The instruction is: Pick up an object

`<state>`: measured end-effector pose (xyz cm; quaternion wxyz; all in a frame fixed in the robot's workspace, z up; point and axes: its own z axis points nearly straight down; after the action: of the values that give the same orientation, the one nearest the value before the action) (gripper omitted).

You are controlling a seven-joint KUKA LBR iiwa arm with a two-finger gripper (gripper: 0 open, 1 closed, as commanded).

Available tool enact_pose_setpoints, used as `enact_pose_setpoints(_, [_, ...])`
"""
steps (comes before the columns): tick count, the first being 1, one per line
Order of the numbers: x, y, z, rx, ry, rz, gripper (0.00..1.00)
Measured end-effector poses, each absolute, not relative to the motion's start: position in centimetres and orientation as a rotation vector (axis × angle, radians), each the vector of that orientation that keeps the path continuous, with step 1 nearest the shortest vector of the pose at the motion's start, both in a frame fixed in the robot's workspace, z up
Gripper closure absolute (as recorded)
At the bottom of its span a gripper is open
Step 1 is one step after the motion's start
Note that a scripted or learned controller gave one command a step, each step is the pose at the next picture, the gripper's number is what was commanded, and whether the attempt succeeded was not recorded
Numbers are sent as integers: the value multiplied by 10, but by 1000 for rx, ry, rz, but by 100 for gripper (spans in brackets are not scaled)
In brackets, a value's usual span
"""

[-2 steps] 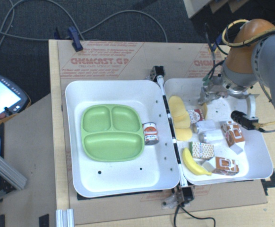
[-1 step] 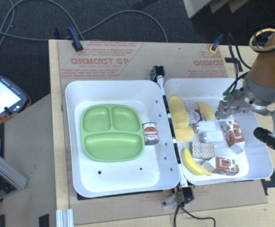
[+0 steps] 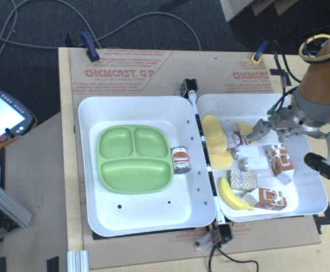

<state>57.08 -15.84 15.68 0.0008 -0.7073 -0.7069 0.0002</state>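
Note:
The right bin [image 3: 318, 200] holds a jumble of small things. A banana [image 3: 233, 195] lies near its front left, and two pale yellow pieces [image 3: 212, 128] sit along its left wall. Among them are printed packets [image 3: 244, 180], brown-and-white cartons [image 3: 280, 158] and a white wrapper [image 3: 251, 152]. My gripper [image 3: 257, 132] reaches in from the right and hangs low over the back middle of this bin. It sits just right of a small yellow piece [image 3: 245, 128] and a red-and-white packet [image 3: 233, 140]. I see nothing held in it.
The left bin [image 3: 97, 208] carries a green divided plate [image 3: 135, 158], with a small red-and-white can [image 3: 180, 160] standing beside the plate's right edge. The arm's orange band [image 3: 322, 84] rises over the right bin's back right corner. A black part [image 3: 321, 164] juts over the right rim.

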Motion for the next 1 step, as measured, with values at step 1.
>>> enact_pose_setpoints(1, [567,-118,139,-2219,-2221,1,0])
